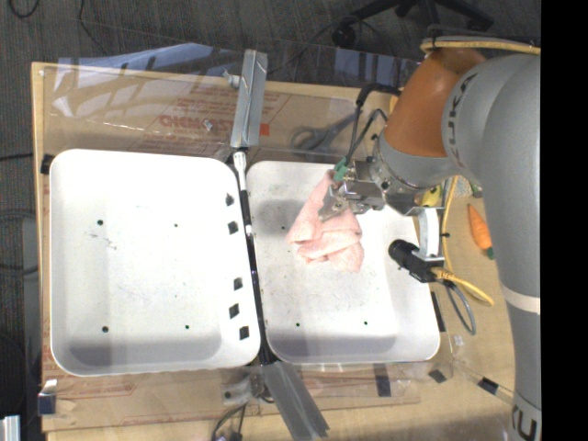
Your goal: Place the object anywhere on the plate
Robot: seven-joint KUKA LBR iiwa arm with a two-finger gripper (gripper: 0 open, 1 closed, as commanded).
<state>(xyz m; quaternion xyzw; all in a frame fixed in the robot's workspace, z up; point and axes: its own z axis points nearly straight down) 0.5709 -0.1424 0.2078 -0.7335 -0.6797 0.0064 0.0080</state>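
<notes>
— What's happening at the bench?

— The grey arm (496, 136) reaches in from the right, its gripper (347, 197) low over the right bin (404, 338). A pale pink cloth (326, 232) lies bunched in that bin's upper middle, its top corner drawn up toward the tool.

— Does it have hold of it?

— I cannot tell; the wrist hides the tip. The cloth's peak meets the tool, nothing more certain.

— So which step is this?

— The pick, I'd judge. Next the cloth has to lift clear and travel to a plate, and I can't make one out. The left bin (73, 338) sits bare-white beside it.

— Anything in the way?

— The raised divider (246, 274) between the bins, with its black clips. Cables and an orange tool (480, 228) crowd the bench at the right, close to the arm.
</notes>
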